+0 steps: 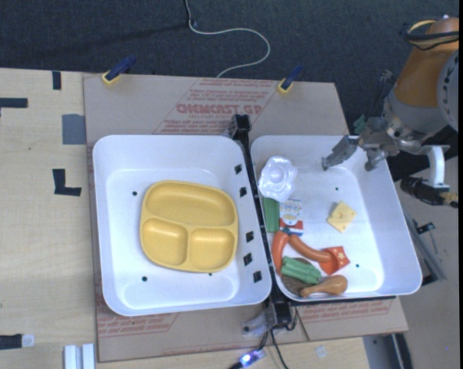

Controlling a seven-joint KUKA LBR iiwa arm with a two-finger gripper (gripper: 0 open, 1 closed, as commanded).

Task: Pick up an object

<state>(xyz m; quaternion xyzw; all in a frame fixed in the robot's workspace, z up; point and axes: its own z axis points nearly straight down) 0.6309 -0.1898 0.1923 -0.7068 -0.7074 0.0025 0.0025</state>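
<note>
Near edge of the right bin (393,283): a brown drumstick-shaped toy (324,287) at the front wall, touching a green pepper-like piece (299,269). Just behind them an orange-red curved piece (312,250) lies across the pile. All of it is packed against the divider side, so it is poor for a clean two-finger grab.

Mid bin: a yellow cheese wedge (341,217) sits alone on bare floor, well apart from the clutter. A small printed packet (291,212) and a green stick (271,214) lie beside the divider. Further back is a crumpled clear plastic wad (278,177).

The left bin (116,206) holds a yellow divided tray (189,225); too wide and flat to be a good candidate.

Far side: the end effector (353,151) hovers over the right bin's back area, near the rear wall, carrying nothing. Can't tell whether the fingers are spread or closed, since the angle hides the gap.

My call: go for the cheese wedge.
- It is isolated, so there is no neighbour to bump.
- Centre over it, align the fingers across its narrow faces, descend straight.
- Risk: it is small and low, so the fingers may skate off the sloped face. Close slowly, and confirm it sits between the fingers before lifting.
</note>
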